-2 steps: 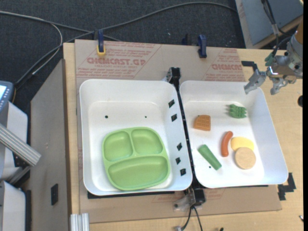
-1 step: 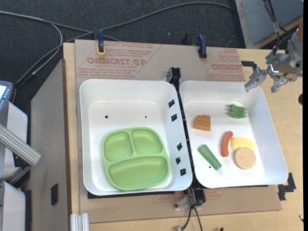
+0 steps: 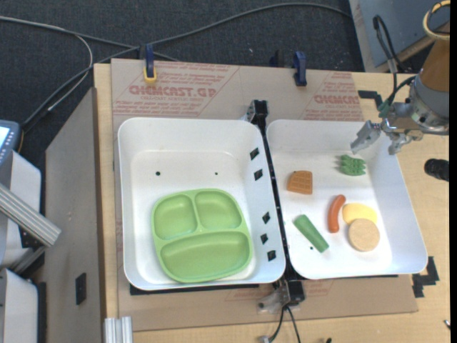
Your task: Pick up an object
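A: What's in the right bin [image 3: 400,191]?

B: Toy food, all loose on the floor. Green leafy piece [image 3: 352,165] near the far right. Brown waffle-like square [image 3: 300,183] mid-bin. Orange-red sausage [image 3: 335,213] touching a yellow round piece [image 3: 359,212], with a tan round cookie [image 3: 363,234] just below that. Green stick, cucumber-like [image 3: 311,233], lies diagonally near the front left.

A: Left bin [image 3: 136,191]?

B: Light green divided tray [image 3: 202,234], three compartments, front centre.

A: Arm?

B: Comes in from the upper right, wrist over the right bin's far right corner. Gripper [image 3: 379,138] hangs above the bin wall, just up and right of the leafy piece. Fingers [image 3: 363,137] spread apart, nothing between them. Not touching any toy.

A: Any text?

B: Red print on the brown board [image 3: 214,91] under the bins, repeated "CHEMCAST GP". Smaller lines are too small to read. Blue-and-yellow clamp [image 3: 149,63] and blue clamp [image 3: 300,68] on its far edge.
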Action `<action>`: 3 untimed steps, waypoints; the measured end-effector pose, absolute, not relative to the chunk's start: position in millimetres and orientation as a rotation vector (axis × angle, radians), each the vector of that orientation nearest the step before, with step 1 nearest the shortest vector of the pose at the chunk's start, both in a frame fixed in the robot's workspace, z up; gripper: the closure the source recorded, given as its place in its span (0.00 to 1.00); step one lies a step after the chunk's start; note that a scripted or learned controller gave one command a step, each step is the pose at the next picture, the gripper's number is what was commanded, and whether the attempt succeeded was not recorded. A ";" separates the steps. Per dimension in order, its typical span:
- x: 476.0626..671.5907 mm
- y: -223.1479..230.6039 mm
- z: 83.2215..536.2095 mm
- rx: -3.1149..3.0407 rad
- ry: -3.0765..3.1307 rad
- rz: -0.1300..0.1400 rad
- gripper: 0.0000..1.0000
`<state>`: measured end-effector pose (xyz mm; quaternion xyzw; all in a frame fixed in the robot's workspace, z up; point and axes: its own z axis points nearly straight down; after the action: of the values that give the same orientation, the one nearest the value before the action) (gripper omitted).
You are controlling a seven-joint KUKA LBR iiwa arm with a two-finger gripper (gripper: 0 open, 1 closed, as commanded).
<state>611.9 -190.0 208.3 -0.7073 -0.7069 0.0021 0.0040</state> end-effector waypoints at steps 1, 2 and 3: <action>610.5 -191.3 165.0 -2.217 -2.216 0.005 0.00; 601.8 -188.2 112.9 -2.216 -2.216 0.005 0.00; 604.2 -188.6 127.3 -2.220 -2.221 -0.001 1.00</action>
<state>604.2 -188.6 127.3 -0.7069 -0.7073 -0.0003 0.0005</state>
